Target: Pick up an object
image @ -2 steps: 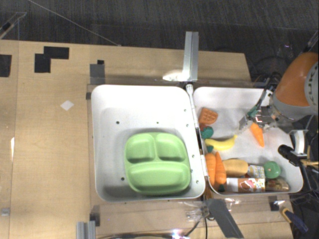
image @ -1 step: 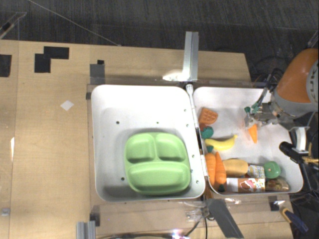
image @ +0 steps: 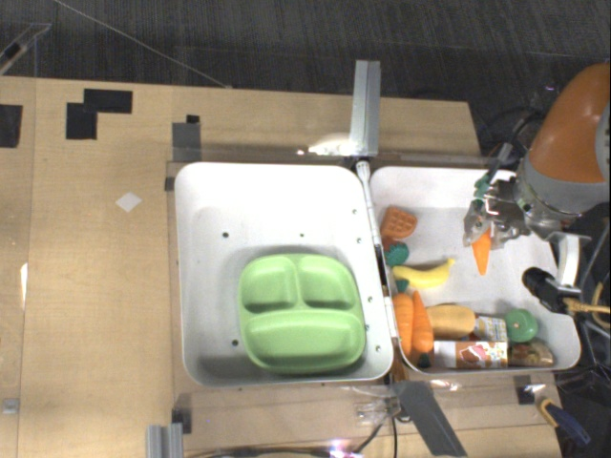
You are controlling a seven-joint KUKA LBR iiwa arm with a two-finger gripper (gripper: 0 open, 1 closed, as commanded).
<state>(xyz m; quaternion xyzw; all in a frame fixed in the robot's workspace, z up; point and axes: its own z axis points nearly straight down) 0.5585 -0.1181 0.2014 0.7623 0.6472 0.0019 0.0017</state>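
Observation:
My gripper hangs over the right bin, in its upper right part. It is shut on a small orange carrot, whose tip points down below the fingers. Lower in the same bin lie a yellow banana, a larger orange carrot, a tan bread roll, a green round item and small printed boxes. An orange waffle-like piece and a teal item sit by the bin's left wall.
The left bin holds a green divided tray in its lower middle. A metal post stands behind the wall between the bins. The arm's orange band rises at the right.

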